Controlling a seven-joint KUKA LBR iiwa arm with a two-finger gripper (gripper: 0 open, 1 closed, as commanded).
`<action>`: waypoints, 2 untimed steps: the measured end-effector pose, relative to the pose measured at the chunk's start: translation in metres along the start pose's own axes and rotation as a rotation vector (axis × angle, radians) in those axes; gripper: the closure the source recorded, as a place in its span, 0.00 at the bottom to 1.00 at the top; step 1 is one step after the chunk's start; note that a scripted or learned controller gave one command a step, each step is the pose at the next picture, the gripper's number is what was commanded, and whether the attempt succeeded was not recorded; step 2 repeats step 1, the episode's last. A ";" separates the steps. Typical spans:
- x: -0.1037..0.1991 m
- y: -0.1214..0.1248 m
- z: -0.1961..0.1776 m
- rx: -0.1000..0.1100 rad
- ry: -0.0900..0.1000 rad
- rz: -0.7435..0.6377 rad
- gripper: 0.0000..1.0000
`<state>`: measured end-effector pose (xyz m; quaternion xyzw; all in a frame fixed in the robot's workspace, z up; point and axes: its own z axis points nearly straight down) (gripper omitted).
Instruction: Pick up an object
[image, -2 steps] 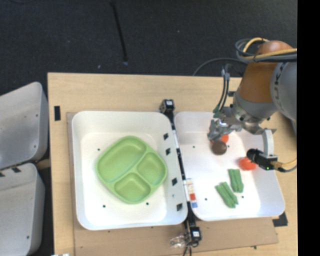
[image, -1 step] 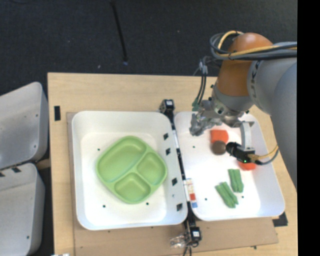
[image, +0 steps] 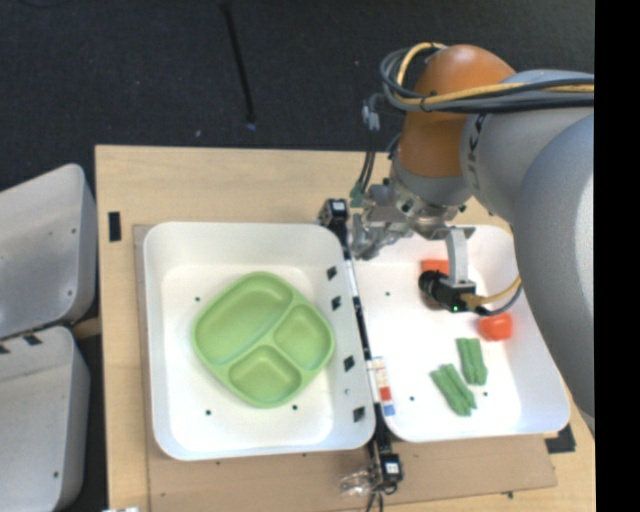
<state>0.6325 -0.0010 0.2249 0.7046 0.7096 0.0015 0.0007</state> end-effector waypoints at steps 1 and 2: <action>0.061 0.007 -0.009 0.000 0.001 -0.001 1.00; 0.061 0.007 -0.009 0.000 0.001 -0.001 1.00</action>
